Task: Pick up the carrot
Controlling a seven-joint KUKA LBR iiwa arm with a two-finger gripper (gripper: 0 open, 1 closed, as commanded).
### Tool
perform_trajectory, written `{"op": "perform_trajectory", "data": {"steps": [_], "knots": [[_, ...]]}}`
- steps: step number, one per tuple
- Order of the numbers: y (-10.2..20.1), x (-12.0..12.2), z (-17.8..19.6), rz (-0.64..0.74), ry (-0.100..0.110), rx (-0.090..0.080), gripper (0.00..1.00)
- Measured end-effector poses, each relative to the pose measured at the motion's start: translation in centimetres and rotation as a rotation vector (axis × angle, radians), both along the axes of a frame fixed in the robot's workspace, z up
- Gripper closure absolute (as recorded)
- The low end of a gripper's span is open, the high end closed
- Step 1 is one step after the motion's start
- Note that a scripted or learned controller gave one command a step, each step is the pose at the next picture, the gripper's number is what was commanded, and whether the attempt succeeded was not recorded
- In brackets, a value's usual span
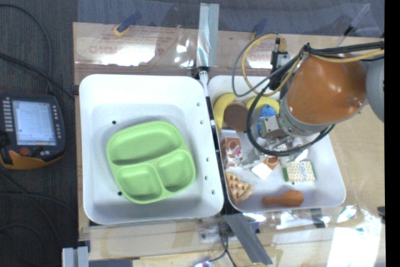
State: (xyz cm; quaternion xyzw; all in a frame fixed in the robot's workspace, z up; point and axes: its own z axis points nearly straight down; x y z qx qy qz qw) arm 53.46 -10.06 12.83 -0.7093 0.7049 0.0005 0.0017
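So the arm (328, 90) comes in from the right and hangs over the far half of the right bin (332, 187), with the orange band covering a good chunk of it. The claw (274, 139) sits under the wrist, down among the stuff in the middle of that bin. Honestly can't tell how open it is or whether it's got anything, because the wrist and cables block it from above.

The carrot (282, 199) is lying on its side right along the near wall of the right bin, a bit nearer than the claw and apart from it. Just left of the carrot there's a toy pizza slice (238, 186), and on its far side a small patterned box (300, 171). Further back on the left side of that bin is a banana (221, 108) with a brown round thing (235, 116) touching it, plus a little blue item (269, 112) half tucked under the cables. There's also a packet with red print (232, 150) between the brown thing and the pizza.

The left bin (94, 134) holds a green divided plate (151, 161), sitting a bit skewed. Both bins are on the worktop (125, 47), and a teach pendant (31, 128) lies on the carpet off to the left.
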Motion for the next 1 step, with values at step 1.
{"op": "perform_trajectory", "data": {"steps": [1], "knots": [[0.11,0.0,0.84,-0.004,0.001,0.005,1.0]]}}
